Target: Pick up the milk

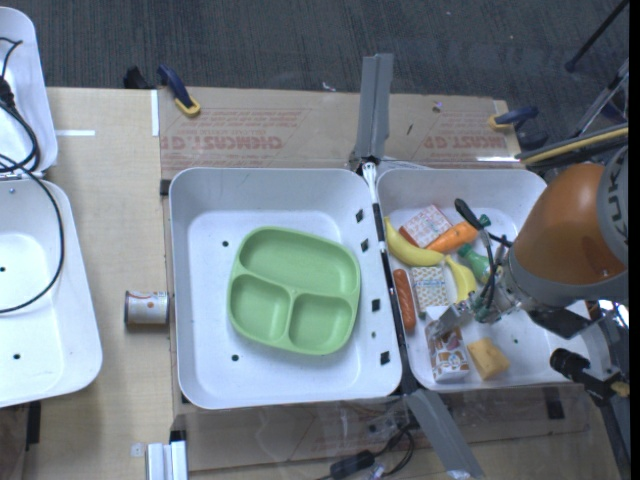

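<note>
Milk (449, 353) carton, at six o'clock in right bin (520, 373), beside cheese wedge (489, 358); gripper (478, 303) just above at one o'clock, partly masked by arm (575, 233); jaws' state indiscernible.

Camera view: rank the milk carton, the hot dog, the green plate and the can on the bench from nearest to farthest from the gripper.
1. Milk carton, right bin, just below the gripper.
2. Hot dog, along the right bin's left wall.
3. Green plate, middle of the left bin.
4. Can, on the bench left of both bins.
</note>
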Controlling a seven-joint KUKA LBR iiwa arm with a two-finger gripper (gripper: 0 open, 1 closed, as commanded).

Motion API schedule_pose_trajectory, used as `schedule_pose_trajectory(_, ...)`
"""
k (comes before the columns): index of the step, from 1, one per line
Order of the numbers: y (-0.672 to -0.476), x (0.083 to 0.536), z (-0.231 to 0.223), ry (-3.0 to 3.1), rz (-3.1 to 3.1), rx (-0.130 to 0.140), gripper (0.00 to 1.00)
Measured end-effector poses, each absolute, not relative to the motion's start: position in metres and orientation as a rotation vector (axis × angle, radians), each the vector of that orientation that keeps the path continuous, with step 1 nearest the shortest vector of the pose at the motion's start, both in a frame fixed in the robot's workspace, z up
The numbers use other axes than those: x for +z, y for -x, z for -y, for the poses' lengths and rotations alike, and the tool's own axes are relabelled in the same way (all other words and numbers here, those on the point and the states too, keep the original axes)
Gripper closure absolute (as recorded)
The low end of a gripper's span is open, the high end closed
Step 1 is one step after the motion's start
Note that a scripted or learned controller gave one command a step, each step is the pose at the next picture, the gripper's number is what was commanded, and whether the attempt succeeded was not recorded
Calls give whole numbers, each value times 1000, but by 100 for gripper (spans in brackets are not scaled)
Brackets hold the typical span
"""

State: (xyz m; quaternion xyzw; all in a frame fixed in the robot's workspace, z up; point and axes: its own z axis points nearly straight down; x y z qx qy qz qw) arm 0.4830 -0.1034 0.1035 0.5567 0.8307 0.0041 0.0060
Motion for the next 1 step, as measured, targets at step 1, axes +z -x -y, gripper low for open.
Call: schedule_pose_trajectory(1, -483, 103, 104, -1756, -2592, 16, 0)
